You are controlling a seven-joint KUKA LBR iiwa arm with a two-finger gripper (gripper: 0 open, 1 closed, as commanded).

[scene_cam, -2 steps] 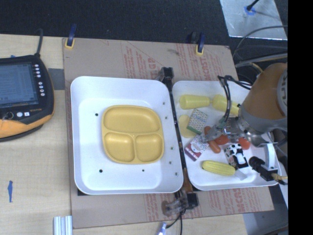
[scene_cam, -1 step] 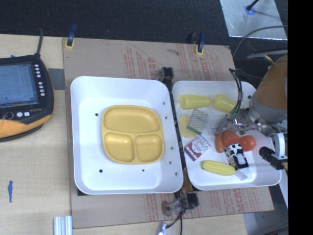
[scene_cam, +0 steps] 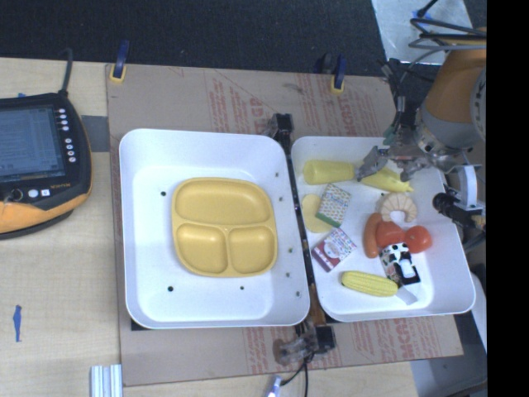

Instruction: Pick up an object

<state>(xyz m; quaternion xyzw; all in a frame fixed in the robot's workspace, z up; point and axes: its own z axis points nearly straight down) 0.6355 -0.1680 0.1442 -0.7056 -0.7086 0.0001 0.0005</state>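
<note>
Straddling yellow banana (scene_cam: pixel 385 180), gripper (scene_cam: pixel 387 165) spread

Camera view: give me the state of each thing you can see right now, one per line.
hand: low in the right bin, over the yellow piece at its top; grip unclear
divided yellow tray: flat in the left bin, compartments bare
corn cob: lying on its side
shrimp: resting on the red piece
handheld screen: lit

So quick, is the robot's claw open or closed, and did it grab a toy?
Gripper: open, fingers spread, hovering low over the right bin above the yellow banana. It holds nothing.
</note>
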